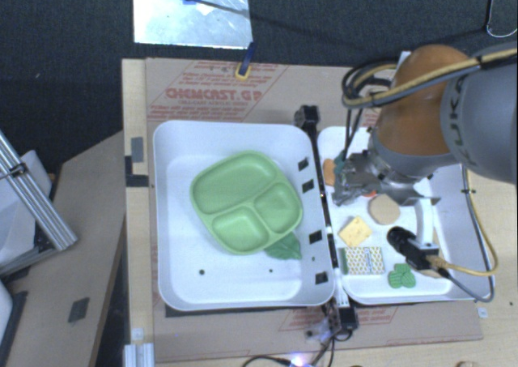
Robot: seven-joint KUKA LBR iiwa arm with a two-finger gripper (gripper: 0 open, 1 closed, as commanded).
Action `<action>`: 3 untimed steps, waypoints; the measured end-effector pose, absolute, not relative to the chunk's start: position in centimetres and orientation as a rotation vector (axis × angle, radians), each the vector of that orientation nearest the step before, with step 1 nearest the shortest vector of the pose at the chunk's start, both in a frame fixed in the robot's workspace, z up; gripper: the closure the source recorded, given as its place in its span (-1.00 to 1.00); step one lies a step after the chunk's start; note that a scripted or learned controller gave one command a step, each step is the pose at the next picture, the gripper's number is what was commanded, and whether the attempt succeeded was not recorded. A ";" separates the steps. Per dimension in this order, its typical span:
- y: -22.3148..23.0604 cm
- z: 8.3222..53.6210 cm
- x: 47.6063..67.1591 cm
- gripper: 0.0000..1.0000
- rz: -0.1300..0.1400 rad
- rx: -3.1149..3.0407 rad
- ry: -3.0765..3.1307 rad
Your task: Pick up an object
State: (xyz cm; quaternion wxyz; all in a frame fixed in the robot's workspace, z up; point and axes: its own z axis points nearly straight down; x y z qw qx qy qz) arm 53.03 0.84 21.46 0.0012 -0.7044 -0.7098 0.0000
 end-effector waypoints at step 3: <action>7.1 21.5 49.3 1.00 -0.002 -2.215 -2.227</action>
